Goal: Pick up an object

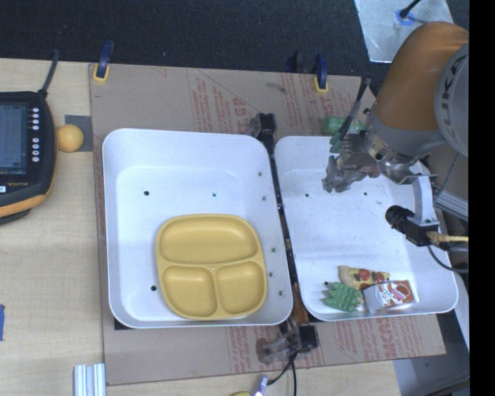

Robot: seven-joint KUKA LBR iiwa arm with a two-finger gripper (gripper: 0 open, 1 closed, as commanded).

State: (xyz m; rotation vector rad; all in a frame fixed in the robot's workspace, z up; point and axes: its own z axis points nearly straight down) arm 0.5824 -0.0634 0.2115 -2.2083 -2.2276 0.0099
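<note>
My gripper [338, 180] hangs over the far part of the right bin [313, 221], its dark fingers pointing down, with nothing seen between them. Near that bin's front edge lie a pizza-slice toy [361, 275], a green leafy toy [341, 296] and a small red-and-white packet [391, 294], close together. These objects sit well in front of the gripper, toward the near right corner. A yellow three-compartment plate [210, 265] rests in the left bin [148, 180].
A black pendant with a screen [12, 151] and an orange ball [69, 137] lie on the bench at left. A black clamp [266, 124] sits between the bins at the back. A black cable fitting [406, 223] hangs over the right bin's right side.
</note>
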